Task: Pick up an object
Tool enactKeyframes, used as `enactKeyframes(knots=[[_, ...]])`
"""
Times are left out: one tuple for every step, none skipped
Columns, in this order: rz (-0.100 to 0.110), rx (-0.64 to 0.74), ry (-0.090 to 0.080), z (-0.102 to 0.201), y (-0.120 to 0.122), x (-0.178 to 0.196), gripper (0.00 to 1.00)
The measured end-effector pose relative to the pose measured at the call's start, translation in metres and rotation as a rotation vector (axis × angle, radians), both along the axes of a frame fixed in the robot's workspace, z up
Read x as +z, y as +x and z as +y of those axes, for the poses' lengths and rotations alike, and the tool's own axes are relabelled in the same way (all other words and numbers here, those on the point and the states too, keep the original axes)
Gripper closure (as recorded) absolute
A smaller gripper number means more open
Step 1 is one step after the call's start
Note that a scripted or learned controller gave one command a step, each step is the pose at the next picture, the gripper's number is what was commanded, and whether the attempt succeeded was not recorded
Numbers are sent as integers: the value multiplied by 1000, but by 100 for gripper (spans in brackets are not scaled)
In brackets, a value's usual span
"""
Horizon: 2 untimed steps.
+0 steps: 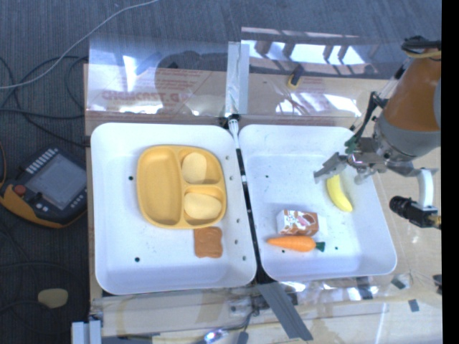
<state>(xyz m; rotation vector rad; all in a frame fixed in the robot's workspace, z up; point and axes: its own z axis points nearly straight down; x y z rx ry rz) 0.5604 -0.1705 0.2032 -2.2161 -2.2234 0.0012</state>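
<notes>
Glossy white plastic bins (244, 264), smooth yellow plastic-looking tray (154, 192), matt carpet (43, 49)

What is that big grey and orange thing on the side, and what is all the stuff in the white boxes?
That is a robot arm. A computer program moves it, and its job is to pick something up. The picture comes from one camera fixed above the bench, looking down at a slant. At the arm's tip is its claw, hanging over the right bin, just above a yellow banana. It holds nothing right now. Near the banana lie a small snack packet and an orange toy carrot. In the left bin sits a yellow divided tray with two pale round pieces in it, and a brown toast-like piece lies beside the tray.
</notes>
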Motion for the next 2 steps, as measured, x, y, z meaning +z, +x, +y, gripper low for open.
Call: enactKeyframes(knots=[[-1, -17, 0, -28, -46, -105, 0], [-14, 54, 7, -35, 32, -113, 0]])
